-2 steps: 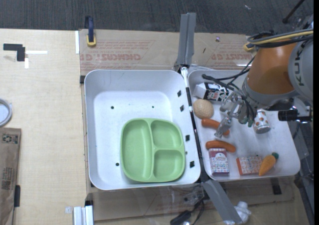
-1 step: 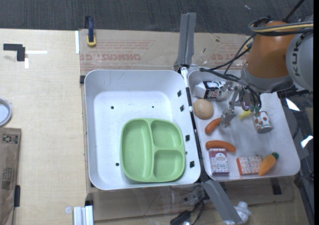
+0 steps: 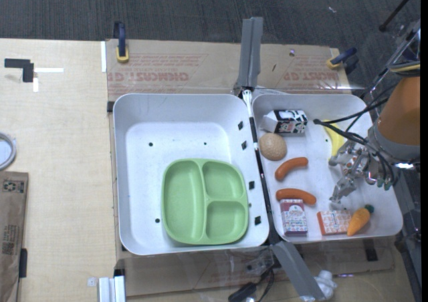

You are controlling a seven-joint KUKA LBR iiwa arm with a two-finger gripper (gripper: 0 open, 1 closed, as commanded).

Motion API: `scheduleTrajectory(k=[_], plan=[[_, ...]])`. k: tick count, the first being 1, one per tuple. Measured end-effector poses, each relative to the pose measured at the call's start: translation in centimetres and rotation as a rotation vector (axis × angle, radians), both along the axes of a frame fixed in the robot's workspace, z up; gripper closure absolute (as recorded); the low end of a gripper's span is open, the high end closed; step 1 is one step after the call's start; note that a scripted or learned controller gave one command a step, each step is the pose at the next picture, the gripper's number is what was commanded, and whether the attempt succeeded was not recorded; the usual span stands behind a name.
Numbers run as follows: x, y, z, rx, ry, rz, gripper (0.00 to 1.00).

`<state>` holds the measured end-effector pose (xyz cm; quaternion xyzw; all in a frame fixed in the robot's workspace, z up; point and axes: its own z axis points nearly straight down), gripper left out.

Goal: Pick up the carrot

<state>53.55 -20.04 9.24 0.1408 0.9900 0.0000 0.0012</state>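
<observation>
Wooden bench [image 3: 60,160] (dark floor behind) bears bins [image 3: 127,160].

In the right bin [image 3: 394,217], the carrot [image 3: 359,220] lies at the near right corner, just right of a small carton [image 3: 331,222].

Even, bright overhead light fell on the white bins [image 3: 127,160]; shadows were soft, and the picture was slightly grainy.

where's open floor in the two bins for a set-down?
Left bin: bare floor behind and left of the green tray. Right bin: crowded; small gap between the sausages and gripper. Carrot sits in the near-right corner beside a red box.
</observation>
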Motion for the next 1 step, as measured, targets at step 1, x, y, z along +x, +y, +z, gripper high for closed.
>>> scheduleTrajectory(k=[1], plan=[[-4.95,-1.99,3.97,0.001,0.000,-0.160,0.00]])
